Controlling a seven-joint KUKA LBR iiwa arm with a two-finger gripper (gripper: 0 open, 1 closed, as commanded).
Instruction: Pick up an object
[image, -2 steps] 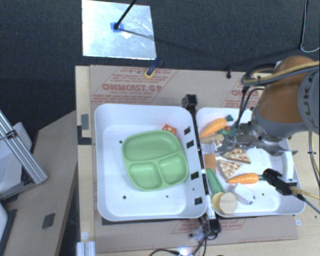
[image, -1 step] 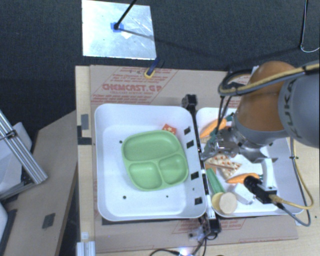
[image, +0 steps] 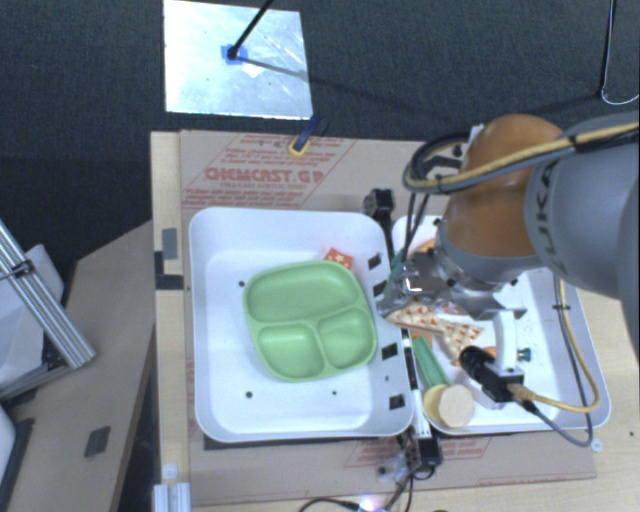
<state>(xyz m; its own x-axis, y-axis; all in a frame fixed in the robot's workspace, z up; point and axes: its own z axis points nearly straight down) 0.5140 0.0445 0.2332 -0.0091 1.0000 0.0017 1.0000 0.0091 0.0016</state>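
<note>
My gripper (image: 428, 292) is down in the right bin (image: 585, 385), near its left wall, with the arm's orange band and grey wrist covering most of it. Just below it lies a flat pizza-slice toy (image: 432, 320) with a pale crust and red spots. A green stick-shaped thing (image: 430, 363) lies in front of the slice, beside a round beige disc (image: 450, 406) at the bin's front left corner. A small orange piece (image: 469, 351) peeks out next to the slice. Whether anything sits in the gripper is hidden.
The left bin (image: 215, 300) holds a green three-compartment plate (image: 310, 320) and a small red-orange box (image: 338, 259) at the plate's far edge. Black clips line the wall between the bins. A foil sheet (image: 240, 65) lies beyond the bench.
</note>
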